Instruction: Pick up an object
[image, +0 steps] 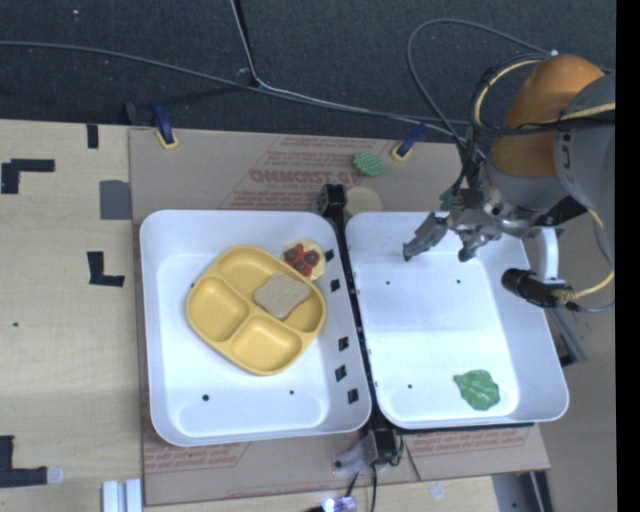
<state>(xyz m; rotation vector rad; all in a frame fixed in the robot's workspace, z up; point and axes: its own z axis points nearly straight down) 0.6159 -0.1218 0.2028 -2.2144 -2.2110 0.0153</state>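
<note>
1. The bench (60, 330) is pale wood, with a cardboard sheet (270, 170) under the bins. The sheet carries red printed writing, too faint to read.
2. The arm (560, 110) reaches in above the right bin's far right corner, grey with an orange band.
3. The left bin (170, 400) lies just beside the right bin (430, 330); a black divider runs between them.
4. A yellow tray (225, 310) with compartments sits in the left bin, turned at a slant to the bin's walls, its long axis running from the near middle toward the far corner next to the right bin.
5. The gripper (444, 247) hangs over the far end of the right bin. Its two fingers are spread apart with nothing between them, tips pointing down toward the bin floor.
6. A tan square slice (281, 294), like bread, lies flat in the tray's middle compartment, one corner pointing at the right bin.
7. A green lump (477, 388), crumpled like a leaf, lies on the right bin's floor at the near right corner, well apart from the gripper. Its long axis runs roughly from the bin's centre toward that corner.
8. A small red and dark piece (304, 258) sits at the tray's far edge, on the side toward the right bin; what it is cannot be made out.
9. A small green disc (367, 163) lies on the cardboard sheet beyond the right bin's far left corner.
</note>
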